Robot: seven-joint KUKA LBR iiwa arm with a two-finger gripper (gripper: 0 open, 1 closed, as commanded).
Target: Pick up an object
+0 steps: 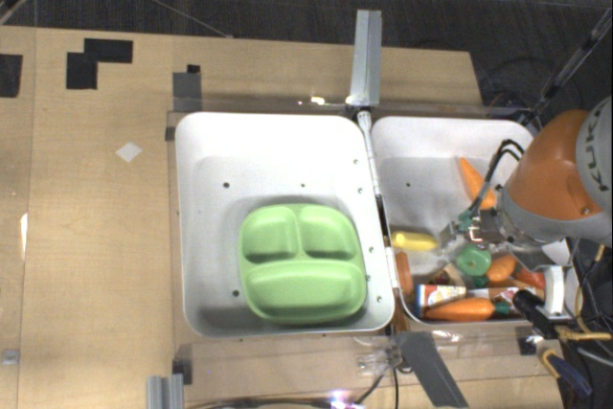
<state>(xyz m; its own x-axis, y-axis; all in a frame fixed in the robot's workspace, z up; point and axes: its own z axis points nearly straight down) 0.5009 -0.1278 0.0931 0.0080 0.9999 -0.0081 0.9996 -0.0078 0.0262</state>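
On the left of the surface, one white bin holds a green divided tray. Right of it, the second bin carries a yellow piece, carrots and a green round object. Just above that heap sits the gripper; whether it is apart or together, I cannot tell.

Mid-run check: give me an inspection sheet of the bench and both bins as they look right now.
Surface: wooden bench, two white bins side by side.
Job's things: right bin holds a yellow piece, carrots, a green round piece and other toys, crowded at its near side.
Clutter: green tray in left bin.
Gripper: gripper low over the toys; grasp unclear.
Cables: black cable along the wrist.
Surroundings: dark floor.
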